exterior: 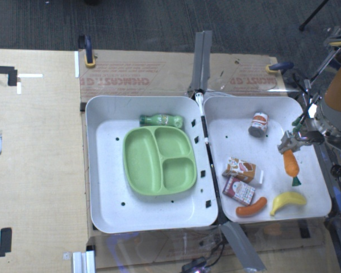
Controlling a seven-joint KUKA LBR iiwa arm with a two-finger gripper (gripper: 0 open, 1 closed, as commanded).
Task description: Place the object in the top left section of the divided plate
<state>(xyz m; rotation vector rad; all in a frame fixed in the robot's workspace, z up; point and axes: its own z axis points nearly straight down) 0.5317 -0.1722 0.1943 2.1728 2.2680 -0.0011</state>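
Observation:
A green divided plate [159, 160] lies in the left bin [102, 169], with two small sections on its right side and one long section on its left. My gripper [287, 146] is over the right side of the right bin [216, 124]. An orange carrot [291, 165] with a green stem end lies directly below the gripper, its thick end touching or just under the gripper's tip. I cannot tell whether the carrot is gripped or resting on the bin floor.
A green bottle [161, 120] lies just beyond the plate's far edge. The right bin also holds a small can [258, 124], two cartons [241, 168] [239, 191], a sausage [251, 207] and a banana [288, 201]. A divider wall [206, 147] separates the bins.

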